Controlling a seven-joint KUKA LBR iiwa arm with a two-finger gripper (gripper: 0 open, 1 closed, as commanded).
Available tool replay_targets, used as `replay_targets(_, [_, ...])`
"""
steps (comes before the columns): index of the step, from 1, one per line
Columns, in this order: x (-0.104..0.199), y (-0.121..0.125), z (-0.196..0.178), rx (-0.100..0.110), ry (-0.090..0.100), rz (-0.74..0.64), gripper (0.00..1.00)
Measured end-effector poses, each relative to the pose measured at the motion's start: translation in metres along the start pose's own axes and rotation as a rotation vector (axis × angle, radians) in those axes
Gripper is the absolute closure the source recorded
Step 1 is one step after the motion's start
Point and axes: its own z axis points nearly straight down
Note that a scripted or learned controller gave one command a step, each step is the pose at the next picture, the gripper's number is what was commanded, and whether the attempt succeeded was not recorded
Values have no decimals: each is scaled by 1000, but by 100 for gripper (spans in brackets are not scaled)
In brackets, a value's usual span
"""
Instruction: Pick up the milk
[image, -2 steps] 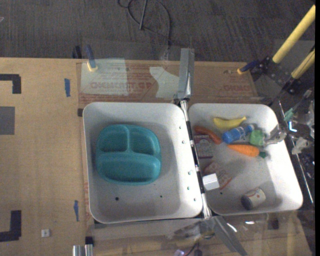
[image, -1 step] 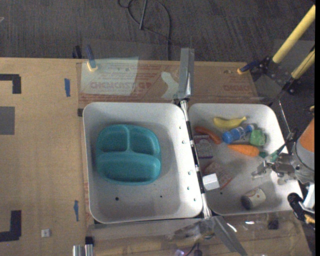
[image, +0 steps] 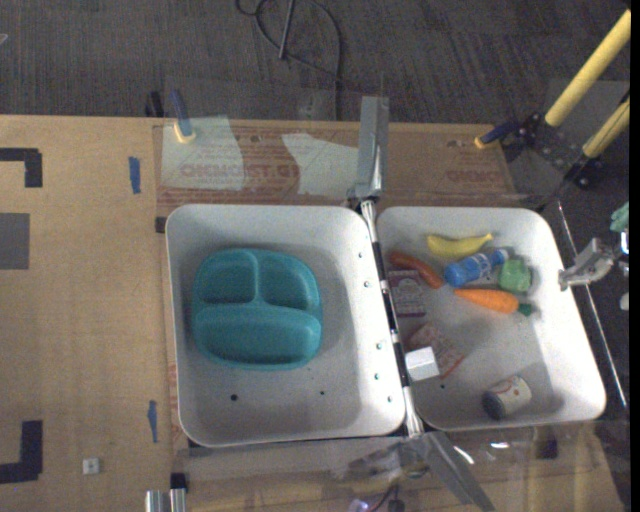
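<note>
Jaws at right bin (image: 580, 345) rim; one milk carton (image: 430, 353); one banana (image: 458, 242)

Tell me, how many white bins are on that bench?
2: the left bin holds a teal divided plate; the right bin holds the small toy foods.

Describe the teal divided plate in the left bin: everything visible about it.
The teal divided plastic-looking plate is a rounded rectangle with three compartments: two smaller ones along its far side and one long one along its near side, split by raised ridges. It lies flat and upright on the floor of the left shallow white bin, toward that bin's far left part. Its compartments hold nothing, and nothing else touches it.
</note>
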Motion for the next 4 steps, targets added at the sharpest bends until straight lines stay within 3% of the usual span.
replay_targets(1, [24,0,95,2,1,-114,0])
replay_targets(2, [24,-6,235,-7,4,148,0])
replay_targets(3, [-1,-1,125,0,0,30,0])
replay_targets(4, [-16,4,226,3,3,299,0])
